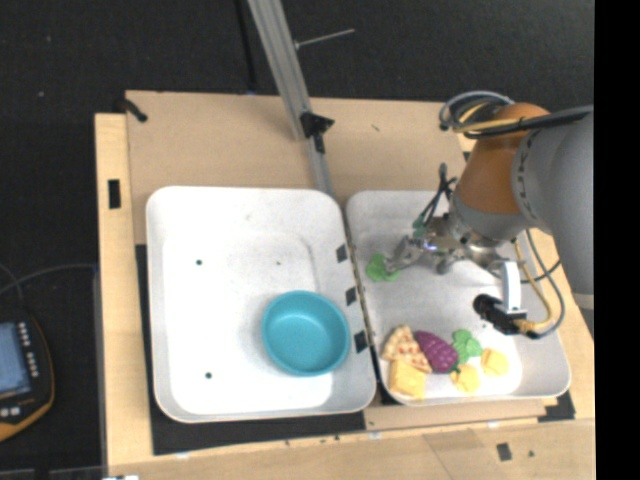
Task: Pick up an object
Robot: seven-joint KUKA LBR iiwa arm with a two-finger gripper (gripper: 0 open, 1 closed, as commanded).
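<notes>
My gripper (397, 260) is low inside the right bin (395, 208), near its left wall, reaching in from the orange-banded wrist (490, 173). A small green toy piece (377, 268) lies on the bin floor right at the gripper's tip; whether it is gripped cannot be made out. Along the front of the same bin lies a cluster of toy food: a yellow waffle-like piece (400, 344), a purple grape bunch (436, 349), a green piece (466, 343) and yellow chunks (495, 362).
A blue bowl (300, 332) stands upright in the left bin (165, 218), near its front right corner. A slanted metal pole (285, 63) rises behind the bins. Cables and a white bracket (512, 286) hang off the wrist above the right bin.
</notes>
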